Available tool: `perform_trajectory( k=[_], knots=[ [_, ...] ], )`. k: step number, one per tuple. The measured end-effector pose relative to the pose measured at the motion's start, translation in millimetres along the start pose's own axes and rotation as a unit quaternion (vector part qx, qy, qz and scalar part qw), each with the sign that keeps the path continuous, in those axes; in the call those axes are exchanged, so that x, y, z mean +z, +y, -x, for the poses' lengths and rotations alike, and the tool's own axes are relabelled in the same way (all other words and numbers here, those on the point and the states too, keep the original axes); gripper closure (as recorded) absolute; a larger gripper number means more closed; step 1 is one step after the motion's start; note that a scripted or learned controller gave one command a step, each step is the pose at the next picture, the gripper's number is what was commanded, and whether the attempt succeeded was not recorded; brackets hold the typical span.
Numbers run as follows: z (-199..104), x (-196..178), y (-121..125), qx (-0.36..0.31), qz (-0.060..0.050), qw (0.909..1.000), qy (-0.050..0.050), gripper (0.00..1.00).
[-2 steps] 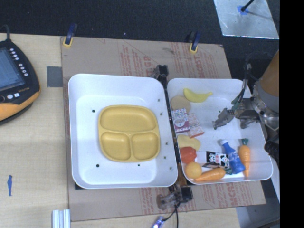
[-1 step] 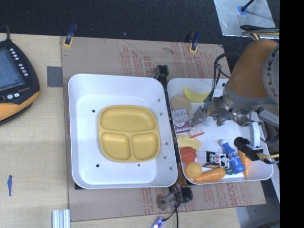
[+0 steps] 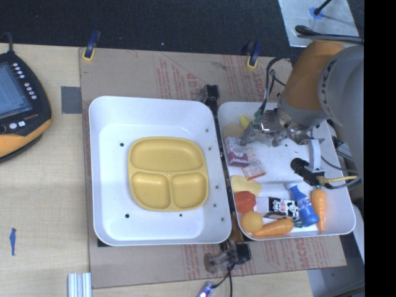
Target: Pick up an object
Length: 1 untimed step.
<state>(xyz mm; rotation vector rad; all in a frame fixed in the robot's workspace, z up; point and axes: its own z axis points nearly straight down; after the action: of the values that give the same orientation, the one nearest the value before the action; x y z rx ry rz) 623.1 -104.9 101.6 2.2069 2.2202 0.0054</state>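
Heaped in the right bin point(image 3: 346, 224): a red-and-white packet point(image 3: 238, 153) flat toward 10 o'clock, a red piece point(image 3: 245, 200) and a yellow ball point(image 3: 252, 221) around 7 o'clock. Along 6 o'clock an orange carrot point(image 3: 273, 229) lying flat, beside a black-and-white box point(image 3: 283, 206); at 5 o'clock a blue bottle point(image 3: 304, 206) touching a second, upright carrot point(image 3: 319, 206).

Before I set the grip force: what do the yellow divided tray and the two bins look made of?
Yellow divided tray: probably moulded plastic, matte to satin; uniform colour, rounded compartment walls, soft highlights. Left bin and right bin: likely thin glossy plastic, white, with smooth rounded rims and faint sheen; coated metal cannot be excluded from this view.
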Motion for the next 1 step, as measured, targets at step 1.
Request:
perform_trajectory(
  k=[1],
  knots=[
    [-1.7, 7.4, 34.5, 0.001, -0.005, 1.0000, 0.002, 0.00]
  ],
)
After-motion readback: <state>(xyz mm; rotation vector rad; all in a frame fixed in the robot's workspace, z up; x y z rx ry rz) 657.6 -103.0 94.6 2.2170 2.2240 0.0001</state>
